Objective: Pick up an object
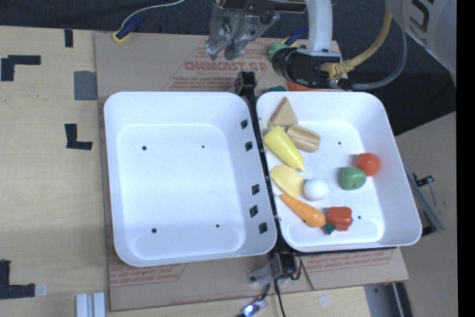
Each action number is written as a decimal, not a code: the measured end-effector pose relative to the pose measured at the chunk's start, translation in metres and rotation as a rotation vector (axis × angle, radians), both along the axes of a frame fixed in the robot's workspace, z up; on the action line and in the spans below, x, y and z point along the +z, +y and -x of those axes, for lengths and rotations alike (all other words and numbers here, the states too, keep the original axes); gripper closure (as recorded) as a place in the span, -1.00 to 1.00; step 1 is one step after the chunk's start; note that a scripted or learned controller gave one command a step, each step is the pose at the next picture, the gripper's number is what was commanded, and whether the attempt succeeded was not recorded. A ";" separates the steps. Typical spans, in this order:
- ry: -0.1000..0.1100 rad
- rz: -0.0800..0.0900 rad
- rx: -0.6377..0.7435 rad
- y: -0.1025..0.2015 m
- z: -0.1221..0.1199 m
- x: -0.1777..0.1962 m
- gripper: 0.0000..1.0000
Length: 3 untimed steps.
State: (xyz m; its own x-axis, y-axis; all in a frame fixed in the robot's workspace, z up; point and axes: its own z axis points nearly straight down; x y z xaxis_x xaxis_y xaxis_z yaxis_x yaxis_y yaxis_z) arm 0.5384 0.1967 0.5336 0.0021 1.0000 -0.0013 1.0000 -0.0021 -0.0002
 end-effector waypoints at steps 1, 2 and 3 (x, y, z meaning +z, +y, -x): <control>0.002 -0.001 0.005 -0.001 0.052 0.001 1.00; 0.000 0.001 0.000 -0.007 -0.034 -0.001 1.00; 0.002 -0.002 0.008 0.001 0.058 0.002 1.00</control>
State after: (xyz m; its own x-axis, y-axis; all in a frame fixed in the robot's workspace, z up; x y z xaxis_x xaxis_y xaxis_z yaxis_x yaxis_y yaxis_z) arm 0.4799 0.1974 0.5359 -0.0054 1.0000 0.0010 1.0000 0.0054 -0.0021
